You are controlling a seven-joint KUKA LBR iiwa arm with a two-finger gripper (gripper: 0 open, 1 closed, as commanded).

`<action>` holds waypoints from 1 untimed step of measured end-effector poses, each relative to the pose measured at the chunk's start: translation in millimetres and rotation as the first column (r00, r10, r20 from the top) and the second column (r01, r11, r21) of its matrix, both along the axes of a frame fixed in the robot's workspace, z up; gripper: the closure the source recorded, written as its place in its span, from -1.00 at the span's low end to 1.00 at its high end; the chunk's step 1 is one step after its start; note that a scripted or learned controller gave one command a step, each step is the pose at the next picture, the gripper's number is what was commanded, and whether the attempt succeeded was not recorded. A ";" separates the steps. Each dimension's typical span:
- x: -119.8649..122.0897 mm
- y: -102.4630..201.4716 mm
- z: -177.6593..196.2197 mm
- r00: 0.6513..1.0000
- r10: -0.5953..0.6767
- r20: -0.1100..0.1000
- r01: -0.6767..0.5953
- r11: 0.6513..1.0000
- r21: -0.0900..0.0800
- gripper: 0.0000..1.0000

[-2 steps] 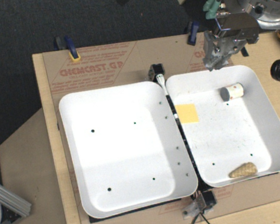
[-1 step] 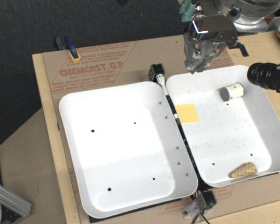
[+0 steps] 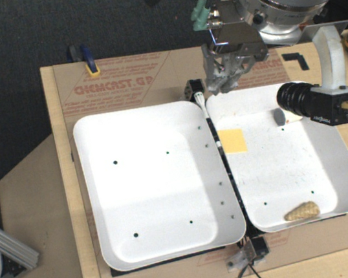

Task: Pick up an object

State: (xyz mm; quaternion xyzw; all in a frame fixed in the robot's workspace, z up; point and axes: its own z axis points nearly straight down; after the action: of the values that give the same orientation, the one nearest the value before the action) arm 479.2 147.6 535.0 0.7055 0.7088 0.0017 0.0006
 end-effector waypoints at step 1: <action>0.0 24.5 0.0 1.000 -0.002 0.000 0.002 1.000 0.000 1.00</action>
State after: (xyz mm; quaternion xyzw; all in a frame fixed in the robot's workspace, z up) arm 479.3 172.0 535.0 0.7060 0.7082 0.0017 0.0006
